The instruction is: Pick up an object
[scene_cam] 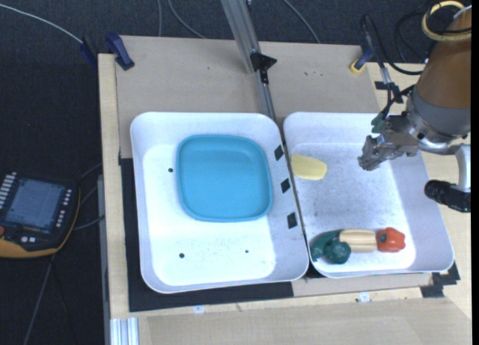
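1. Targets are all found in the right bin (419,209): a yellow piece (308,167) near the bin's upper-left corner, and a row of three along the near wall, made up of a green piece (331,248), a tan stick (358,240) and a red piece (390,239).
2. Key relation: the gripper (372,155) is seen over the upper part of the right bin. The yellow piece lies to its left at about the same depth in view, near but apart. The near-wall row lies well apart, toward the view's bottom.
3. Yellow piece is judged the nearer candidate. Its long axis runs roughly left-right in view, so a grasp across its short side would likely be called for.
4. The three in the row are touching or just beside one another, with the tan stick lying left-right between green and red. A clean single pick there is judged harder.
5. Arm pose: the wrist enters from the view's right, with the orange band above and the grey wrist angled down and leftward toward the bin floor.
6. Gripper state: cannot be told from this view. Nothing is seen held.
7. Left bin (150,186) carries a blue plate (224,177), well apart from the gripper.
8. Both bins sit on the counter (187,74).
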Action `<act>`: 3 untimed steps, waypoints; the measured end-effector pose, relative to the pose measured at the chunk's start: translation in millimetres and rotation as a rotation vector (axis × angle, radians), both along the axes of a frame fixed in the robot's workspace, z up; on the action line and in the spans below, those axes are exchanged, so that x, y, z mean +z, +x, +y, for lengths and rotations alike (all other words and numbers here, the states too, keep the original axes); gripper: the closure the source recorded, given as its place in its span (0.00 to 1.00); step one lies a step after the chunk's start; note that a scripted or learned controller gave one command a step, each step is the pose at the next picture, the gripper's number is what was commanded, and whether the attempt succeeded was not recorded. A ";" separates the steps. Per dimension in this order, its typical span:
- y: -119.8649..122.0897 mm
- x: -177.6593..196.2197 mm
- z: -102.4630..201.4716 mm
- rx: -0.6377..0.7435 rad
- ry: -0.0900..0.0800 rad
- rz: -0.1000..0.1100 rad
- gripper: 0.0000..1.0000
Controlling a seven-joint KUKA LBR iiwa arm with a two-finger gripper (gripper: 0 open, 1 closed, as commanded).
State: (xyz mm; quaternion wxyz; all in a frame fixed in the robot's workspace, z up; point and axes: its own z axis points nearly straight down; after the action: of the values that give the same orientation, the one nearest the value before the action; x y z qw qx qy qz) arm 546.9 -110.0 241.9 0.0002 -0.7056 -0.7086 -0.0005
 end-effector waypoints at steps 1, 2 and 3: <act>-5.2 9.4 52.5 0.000 0.000 0.000 1.00; -2.8 3.3 97.8 0.000 0.000 0.001 1.00; -1.2 3.5 155.8 0.001 0.000 0.000 1.00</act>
State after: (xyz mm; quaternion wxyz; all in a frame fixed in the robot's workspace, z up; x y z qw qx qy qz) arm 545.8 45.8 245.4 0.0005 -0.7052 -0.7091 -0.0005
